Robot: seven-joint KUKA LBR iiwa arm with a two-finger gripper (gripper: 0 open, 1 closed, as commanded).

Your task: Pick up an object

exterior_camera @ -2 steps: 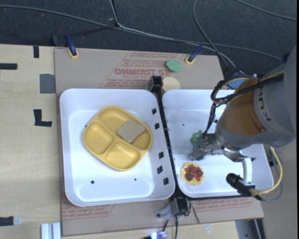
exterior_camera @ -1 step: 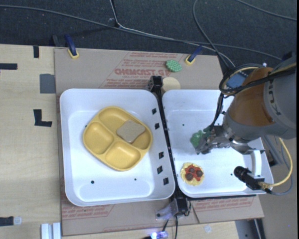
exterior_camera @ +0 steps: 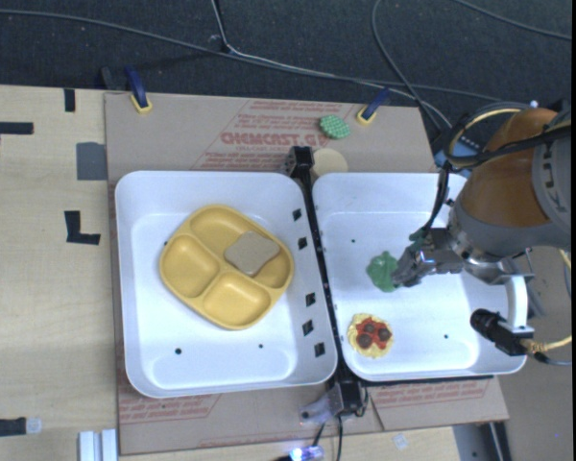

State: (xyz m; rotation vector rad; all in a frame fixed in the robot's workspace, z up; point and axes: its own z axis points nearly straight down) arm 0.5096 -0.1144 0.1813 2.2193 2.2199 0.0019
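Observation:
A green broccoli-like piece (exterior_camera: 382, 271) lies in the right bin (exterior_camera: 355, 200), near its middle. My gripper (exterior_camera: 404, 268) sits right against the piece's right side, low in the bin. A small pizza toy (exterior_camera: 370, 335) with dark toppings rests near the right bin's front left corner. In the left bin (exterior_camera: 144, 353) stands a yellow divided plate (exterior_camera: 221, 267) with a tan slice of bread (exterior_camera: 252, 253) on it.
A black divider (exterior_camera: 312, 257) runs between the two bins. A green dotted disc (exterior_camera: 333, 127) lies on the cardboard behind the bins. The arm's grey body and orange band (exterior_camera: 509, 190) overhang the right bin's right half. Cables cross the dark back area.

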